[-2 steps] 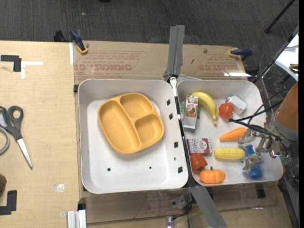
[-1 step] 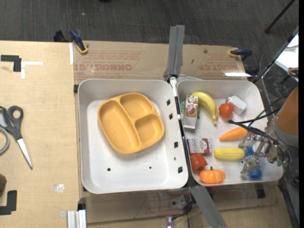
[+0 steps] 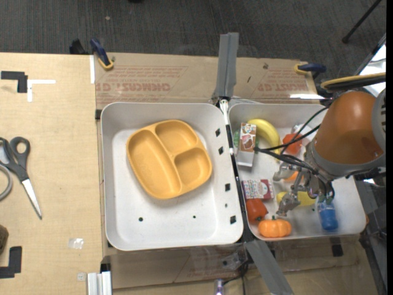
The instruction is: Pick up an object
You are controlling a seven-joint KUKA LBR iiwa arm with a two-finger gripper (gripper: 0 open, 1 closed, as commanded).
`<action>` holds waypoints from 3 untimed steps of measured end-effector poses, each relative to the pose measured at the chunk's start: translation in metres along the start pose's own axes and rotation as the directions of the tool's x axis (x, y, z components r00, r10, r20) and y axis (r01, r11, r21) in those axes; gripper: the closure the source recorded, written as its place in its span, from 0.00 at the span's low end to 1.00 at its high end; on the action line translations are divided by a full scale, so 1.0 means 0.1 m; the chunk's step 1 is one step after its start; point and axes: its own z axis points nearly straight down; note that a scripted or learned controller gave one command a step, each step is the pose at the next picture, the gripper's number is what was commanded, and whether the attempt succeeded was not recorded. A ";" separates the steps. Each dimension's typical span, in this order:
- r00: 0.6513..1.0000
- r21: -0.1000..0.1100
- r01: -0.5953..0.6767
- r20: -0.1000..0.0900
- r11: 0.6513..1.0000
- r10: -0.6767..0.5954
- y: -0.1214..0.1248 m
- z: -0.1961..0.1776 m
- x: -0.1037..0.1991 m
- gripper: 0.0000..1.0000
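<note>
The arm point(image 3: 347, 131), grey with a broad orange band, reaches over the right bin point(image 3: 347, 229) from its right edge, and the gripper point(image 3: 293, 200) hangs low over the bin's middle, amid a tangle of cables. Whether it is released or clenched cannot be told, since the wrist and wiring hide the tips.

Just beside the gripper, partly under it, lies a small yellow object point(image 3: 286, 196). Near the bin's front edge sits a little orange pumpkin point(image 3: 274, 227), round and ribbed, with a red piece point(image 3: 255, 209) touching its left side. A blue bottle point(image 3: 328, 217) stands toward the front right corner. A small carton point(image 3: 256, 189) with red print lies left of the gripper; another carton point(image 3: 247, 141) and a yellow banana point(image 3: 267, 129) rest near the back edge.

The left bin point(image 3: 116, 183) carries a yellow divided plate point(image 3: 169, 158), tilted toward its back left corner.
</note>
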 end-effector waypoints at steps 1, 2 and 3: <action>1.000 0.000 0.003 0.004 1.000 -0.003 0.00 -0.09 -0.01 1.00; 0.989 0.002 0.146 0.001 0.989 -0.146 -1.01 -0.86 0.09 1.00; 0.848 -0.002 0.530 0.000 0.848 -0.530 -0.80 0.00 0.22 1.00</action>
